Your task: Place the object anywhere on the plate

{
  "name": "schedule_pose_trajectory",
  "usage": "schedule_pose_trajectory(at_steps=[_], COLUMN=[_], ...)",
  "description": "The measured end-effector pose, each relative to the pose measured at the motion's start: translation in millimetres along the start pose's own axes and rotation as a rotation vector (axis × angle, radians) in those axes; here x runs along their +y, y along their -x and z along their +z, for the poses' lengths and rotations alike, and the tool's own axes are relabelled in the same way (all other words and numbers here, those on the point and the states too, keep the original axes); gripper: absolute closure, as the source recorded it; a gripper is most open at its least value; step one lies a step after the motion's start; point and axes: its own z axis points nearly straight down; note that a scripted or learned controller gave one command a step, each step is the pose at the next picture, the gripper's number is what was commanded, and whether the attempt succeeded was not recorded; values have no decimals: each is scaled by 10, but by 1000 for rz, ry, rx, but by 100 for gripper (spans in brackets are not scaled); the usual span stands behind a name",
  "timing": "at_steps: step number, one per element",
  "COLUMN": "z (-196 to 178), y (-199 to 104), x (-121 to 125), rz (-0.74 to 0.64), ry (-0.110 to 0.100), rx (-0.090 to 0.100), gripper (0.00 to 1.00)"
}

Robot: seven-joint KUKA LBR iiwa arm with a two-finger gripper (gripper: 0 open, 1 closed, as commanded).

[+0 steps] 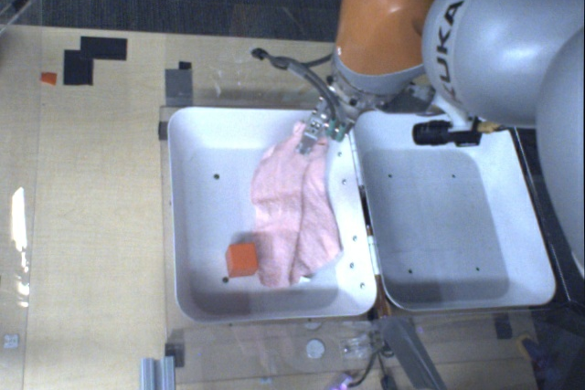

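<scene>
One fixed camera, mounted above the tabletop [82,224], looking down at a slant. Both white bins fall within frame: left bin [196,196] near centre, right bin [457,224] beside it. The arm [475,23] enters from the right, close to the lens, overhanging the bins' far rims.
</scene>
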Motion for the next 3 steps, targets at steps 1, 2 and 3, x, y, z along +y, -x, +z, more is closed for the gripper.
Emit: schedule_pose_trajectory(at_steps=[1,2,3], z=[-76,8,6], y=[-371,-769,-767], x=[402,700,699], rz=[-400,-515,-515], ry=[3,3,4], rx=[-2,-1,-1], gripper=[100,100,0])
